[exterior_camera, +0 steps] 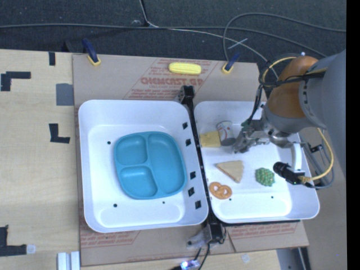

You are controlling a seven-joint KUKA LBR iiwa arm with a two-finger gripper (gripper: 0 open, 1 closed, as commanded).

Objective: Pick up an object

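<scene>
The right bin (298, 207) holds a yellow cheese-like block (210, 139) at its left wall, a tan triangular sandwich slice (232, 170) in the middle, a green broccoli-like piece (265, 176) to its right and a brown pretzel (220, 190) near the front left. My gripper (238, 143) hangs low in the bin's back half, just right of the yellow block and above the sandwich slice. I see nothing held in it.
The left bin (90, 167) holds a blue divided plate (149, 164). A yellow banana-like object (184, 68) lies on the cardboard behind the bins. The arm's grey body and orange band (292, 94) overhang the right bin's back right, with cables looping around.
</scene>
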